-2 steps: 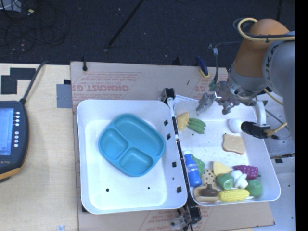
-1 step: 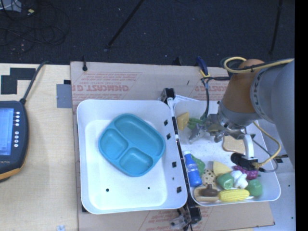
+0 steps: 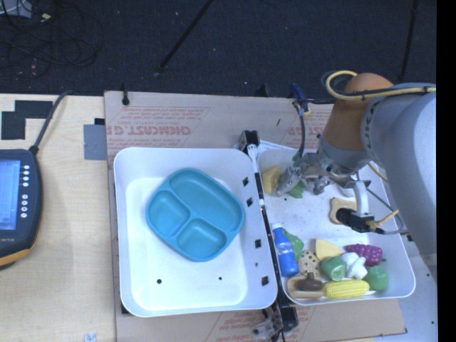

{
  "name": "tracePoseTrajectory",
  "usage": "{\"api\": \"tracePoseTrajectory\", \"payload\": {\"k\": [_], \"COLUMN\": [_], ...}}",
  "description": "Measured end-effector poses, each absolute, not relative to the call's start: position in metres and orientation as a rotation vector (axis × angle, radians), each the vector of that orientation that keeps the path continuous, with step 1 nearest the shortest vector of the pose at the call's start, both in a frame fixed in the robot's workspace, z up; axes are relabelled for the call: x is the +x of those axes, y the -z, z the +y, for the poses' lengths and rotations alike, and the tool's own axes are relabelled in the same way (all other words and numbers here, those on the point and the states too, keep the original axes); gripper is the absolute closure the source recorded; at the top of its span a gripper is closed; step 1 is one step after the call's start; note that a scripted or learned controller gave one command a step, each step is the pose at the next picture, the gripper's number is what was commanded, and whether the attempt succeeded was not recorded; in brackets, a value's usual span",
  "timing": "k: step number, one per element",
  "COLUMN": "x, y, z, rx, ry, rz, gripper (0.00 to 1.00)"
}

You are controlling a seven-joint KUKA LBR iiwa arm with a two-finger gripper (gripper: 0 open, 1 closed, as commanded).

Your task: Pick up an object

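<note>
My gripper [image 3: 294, 181] is low in the far left part of the right bin [image 3: 399, 291], below the arm's orange band [image 3: 347, 123]. It sits between a yellow toy [image 3: 269, 179] on its left and a small green piece [image 3: 314, 188] on its right, close to both. Whether it touches either I cannot tell. Toward the bin's front lie a blue bottle [image 3: 286, 252], a yellow wedge [image 3: 328, 248], purple grapes [image 3: 365, 252], a green pepper [image 3: 333, 268] and a corn cob [image 3: 347, 288].
The left bin [image 3: 135, 291] holds a blue divided plate [image 3: 194, 213]. A tan curved toy [image 3: 342, 211] lies by the right bin's right side, under the arm. A control pendant [image 3: 11, 198] rests on the bench at far left.
</note>
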State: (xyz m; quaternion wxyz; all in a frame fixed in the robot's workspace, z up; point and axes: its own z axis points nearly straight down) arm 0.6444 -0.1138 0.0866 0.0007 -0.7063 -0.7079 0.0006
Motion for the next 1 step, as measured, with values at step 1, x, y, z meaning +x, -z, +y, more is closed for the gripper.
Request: {"api": "tracePoseTrajectory", "payload": {"k": [1], "x": [0.6428], "y": [-0.0873], "z": [-0.0871], "rx": [-2.22], "ry": [-0.007], "rz": [-2.219], "gripper": [0.0]}}
